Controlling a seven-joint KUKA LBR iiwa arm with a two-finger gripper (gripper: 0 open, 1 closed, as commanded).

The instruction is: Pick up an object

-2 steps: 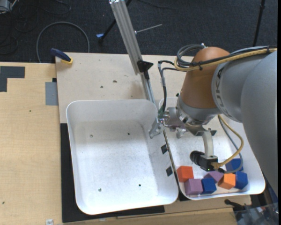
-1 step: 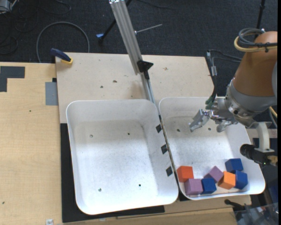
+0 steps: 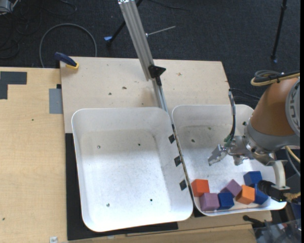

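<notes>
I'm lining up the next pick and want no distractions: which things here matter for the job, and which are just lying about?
For the job:
gripper
right bin
orange block
purple block
blue block

Lying about:
left bin
metal rail
clamp
cable loop

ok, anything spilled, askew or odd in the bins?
Nothing spilled. The small coloured foam cubes are all bunched in the near corner of the right white bin, several touching. The two-finger gripper is above that bin's floor.
</notes>
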